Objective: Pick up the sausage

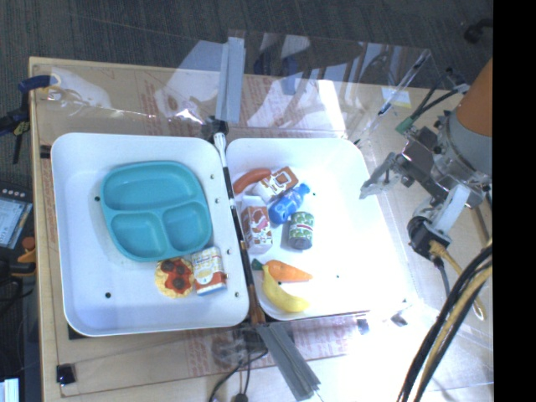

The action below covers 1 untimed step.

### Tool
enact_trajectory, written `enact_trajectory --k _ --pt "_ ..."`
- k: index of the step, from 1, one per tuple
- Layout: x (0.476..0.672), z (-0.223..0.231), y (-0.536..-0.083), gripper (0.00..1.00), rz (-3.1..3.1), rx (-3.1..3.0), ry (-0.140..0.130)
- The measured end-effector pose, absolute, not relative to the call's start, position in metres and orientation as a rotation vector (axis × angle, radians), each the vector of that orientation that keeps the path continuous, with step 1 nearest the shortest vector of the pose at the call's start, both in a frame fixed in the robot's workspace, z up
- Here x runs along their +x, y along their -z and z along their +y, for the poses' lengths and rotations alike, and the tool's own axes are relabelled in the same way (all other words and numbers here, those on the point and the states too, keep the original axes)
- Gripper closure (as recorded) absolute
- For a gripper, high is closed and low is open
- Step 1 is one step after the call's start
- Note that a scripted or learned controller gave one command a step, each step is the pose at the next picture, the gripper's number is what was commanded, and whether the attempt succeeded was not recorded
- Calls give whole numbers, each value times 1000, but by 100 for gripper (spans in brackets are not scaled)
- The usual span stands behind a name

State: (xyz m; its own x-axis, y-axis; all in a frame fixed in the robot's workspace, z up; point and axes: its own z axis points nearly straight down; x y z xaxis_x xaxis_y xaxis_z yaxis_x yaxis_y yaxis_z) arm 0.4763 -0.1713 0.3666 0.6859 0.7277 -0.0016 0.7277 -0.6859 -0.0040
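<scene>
At 3 o'clock, above the right bin's (368,249) outer edge, 1 gripper (378,178) hangs with nothing between its fingers; their spread cannot be judged. Toward 12 o'clock in that bin lies 1 sausage (249,179), with 1 carrot (288,270) and 1 banana (281,296) at 6 o'clock. Left bin (71,224): 1 teal tray (155,208), 1 pizza slice (173,278), 1 can (208,270).

The sausage (251,179) is reddish-orange, lying flat and slightly angled, well off to the left of the gripper (378,179).
</scene>
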Motion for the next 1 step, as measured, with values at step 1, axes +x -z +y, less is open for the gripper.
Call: enact_trajectory --k 1 --pt "486 -174 -174 0 -1477 -2764 -12"
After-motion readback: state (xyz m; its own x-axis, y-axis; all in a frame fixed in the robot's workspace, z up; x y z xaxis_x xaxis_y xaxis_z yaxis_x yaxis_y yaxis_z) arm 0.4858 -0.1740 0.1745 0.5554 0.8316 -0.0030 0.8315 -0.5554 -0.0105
